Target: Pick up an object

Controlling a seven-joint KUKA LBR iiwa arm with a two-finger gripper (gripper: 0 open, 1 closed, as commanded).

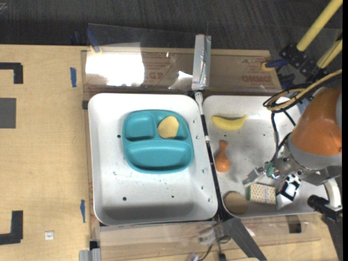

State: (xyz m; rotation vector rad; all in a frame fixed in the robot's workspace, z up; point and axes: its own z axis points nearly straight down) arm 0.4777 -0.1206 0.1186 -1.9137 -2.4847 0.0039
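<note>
Two shallow white bins sit side by side on the desk (43, 145); the left bin (103, 162) carries a teal divided tray (157, 156), and a round yellow object (168, 127) lies in the tray's upper right compartment; the right bin (255, 110) holds the loose things. A banana (229, 122) lies near that bin's far edge, curved and roughly crosswise; nearer the camera, and close to the wall between the bins, an orange pear-shaped object (222, 157) lies with its narrow end pointing away from the camera; at the bin's near left corner rests a brown round object (235, 202); just to its right lies a small box (262, 193) with a pale speckled face and a green end, tilted slightly.

The arm (321, 132) reaches in from the right, its orange band large over the right bin's right side; the end effector (276, 173) hangs low over the near part of that bin, directly above and just beside the small box, with the box's upper right edge partly under it; whether it touches the box I cannot tell, and whether it is open or closed, or has hold of anything, cannot be told from this slant. The orange pear-shaped object lies to the end effector's left, apart from it; the banana lies well apart, farther back; the brown round object lies near, left and toward the camera.
</note>
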